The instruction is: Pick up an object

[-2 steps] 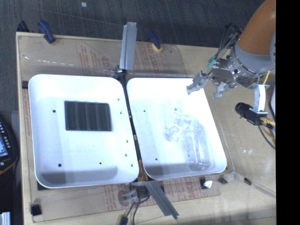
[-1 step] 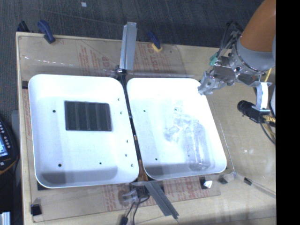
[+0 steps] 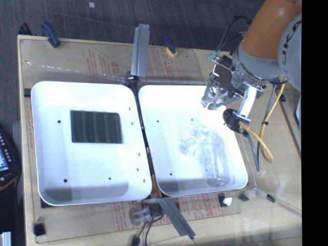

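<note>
A light wooden bench [image 3: 102, 65] is sitting on a dark grey carpet floor [image 3: 154, 4], blue clamps [image 3: 50, 34] are holding its far edge, and bright light is shining down on the bench top.

Looks like a robotics lab setup to me. Two white bins [image 3: 84, 94] sit clamped on a plywood surface [image 3: 77, 55] with blue clamps [image 3: 50, 34], over dark carpet [image 3: 154, 4], cables [image 3: 264, 137] trailing around.

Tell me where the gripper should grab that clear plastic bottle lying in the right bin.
Grip the clear bottle across its middle, coming straight down from above. It seems to lie flat, long axis running toward the bin's near edge, so closing across its narrow width looks safest.
</note>
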`<state>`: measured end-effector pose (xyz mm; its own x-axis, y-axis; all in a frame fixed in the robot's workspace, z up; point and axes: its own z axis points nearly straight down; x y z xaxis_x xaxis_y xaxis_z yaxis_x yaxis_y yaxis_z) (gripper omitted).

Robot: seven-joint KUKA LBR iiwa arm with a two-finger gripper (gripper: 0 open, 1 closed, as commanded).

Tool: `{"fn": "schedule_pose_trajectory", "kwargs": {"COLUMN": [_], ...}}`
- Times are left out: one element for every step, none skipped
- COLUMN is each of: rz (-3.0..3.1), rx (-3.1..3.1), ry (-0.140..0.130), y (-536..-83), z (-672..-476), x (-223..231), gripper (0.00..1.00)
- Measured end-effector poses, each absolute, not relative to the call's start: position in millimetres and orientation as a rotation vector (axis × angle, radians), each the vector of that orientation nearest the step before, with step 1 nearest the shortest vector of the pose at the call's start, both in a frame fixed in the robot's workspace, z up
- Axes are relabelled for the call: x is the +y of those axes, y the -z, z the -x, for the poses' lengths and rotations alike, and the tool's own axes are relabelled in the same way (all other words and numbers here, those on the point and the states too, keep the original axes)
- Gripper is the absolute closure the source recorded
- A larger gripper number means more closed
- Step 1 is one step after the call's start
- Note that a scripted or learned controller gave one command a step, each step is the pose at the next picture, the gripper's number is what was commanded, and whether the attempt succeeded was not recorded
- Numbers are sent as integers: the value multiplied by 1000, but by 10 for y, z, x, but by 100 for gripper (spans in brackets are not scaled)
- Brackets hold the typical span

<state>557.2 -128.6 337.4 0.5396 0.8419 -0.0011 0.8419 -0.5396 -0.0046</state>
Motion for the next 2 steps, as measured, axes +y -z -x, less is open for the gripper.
{"fn": "schedule_pose_trajectory", "kwargs": {"rz": [2791,2804], "rx": [-1436,-1407], "ry": [-7,-12], "y": [-2856,-2553], "z": [-5635,-5815], "x": [-768,-1074], "gripper": [100,100]}}
